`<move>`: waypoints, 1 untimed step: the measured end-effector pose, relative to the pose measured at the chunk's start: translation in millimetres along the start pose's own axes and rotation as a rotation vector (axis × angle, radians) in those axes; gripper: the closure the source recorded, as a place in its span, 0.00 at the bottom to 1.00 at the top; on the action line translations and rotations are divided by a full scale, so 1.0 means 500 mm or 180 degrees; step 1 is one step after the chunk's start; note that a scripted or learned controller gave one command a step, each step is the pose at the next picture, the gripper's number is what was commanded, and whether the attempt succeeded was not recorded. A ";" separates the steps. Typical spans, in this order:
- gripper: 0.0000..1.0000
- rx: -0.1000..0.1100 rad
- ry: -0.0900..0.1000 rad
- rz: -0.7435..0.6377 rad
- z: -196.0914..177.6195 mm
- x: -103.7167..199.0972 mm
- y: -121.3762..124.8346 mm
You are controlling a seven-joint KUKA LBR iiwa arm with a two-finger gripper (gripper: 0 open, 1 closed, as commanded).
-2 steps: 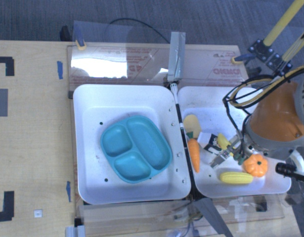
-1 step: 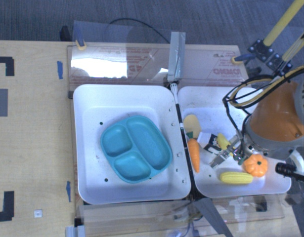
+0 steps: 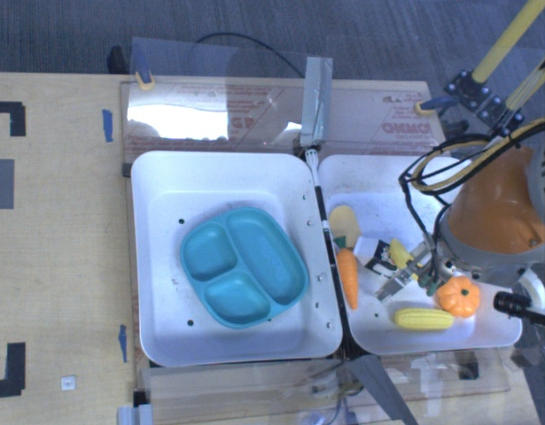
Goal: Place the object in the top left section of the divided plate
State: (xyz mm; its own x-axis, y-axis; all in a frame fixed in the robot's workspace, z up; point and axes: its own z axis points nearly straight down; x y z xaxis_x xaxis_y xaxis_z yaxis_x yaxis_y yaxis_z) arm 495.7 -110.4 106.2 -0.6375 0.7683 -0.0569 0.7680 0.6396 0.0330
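A blue divided plate [image 3: 245, 266] with three sections lies in the left bin [image 3: 157, 193], and nothing rests on it. My gripper [image 3: 386, 275] is down low in the right bin [image 3: 378, 197], among toy foods. A small yellow piece [image 3: 399, 253] sits right against its upper side. An orange carrot [image 3: 347, 278] lies just left of it, beside the bin divider. Below the gripper lies a yellow corn cob [image 3: 423, 319], and to its right an orange pumpkin [image 3: 458, 297]. A pale pear-like piece [image 3: 344, 223] rests above the carrot.
The grey arm with its orange band [image 3: 498, 211] covers the right side of the right bin, with black cables [image 3: 427, 171] looping over it. A clear plastic wall [image 3: 219, 113] stands behind the bins.
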 end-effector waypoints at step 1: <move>0.00 0.0066 0.0158 -0.0795 -0.097 -0.133 0.019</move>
State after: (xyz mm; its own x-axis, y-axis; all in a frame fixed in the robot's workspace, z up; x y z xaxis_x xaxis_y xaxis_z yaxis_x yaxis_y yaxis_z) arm 542.5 -154.0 158.8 -0.8095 0.5871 -0.0117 0.5871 0.8095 0.0036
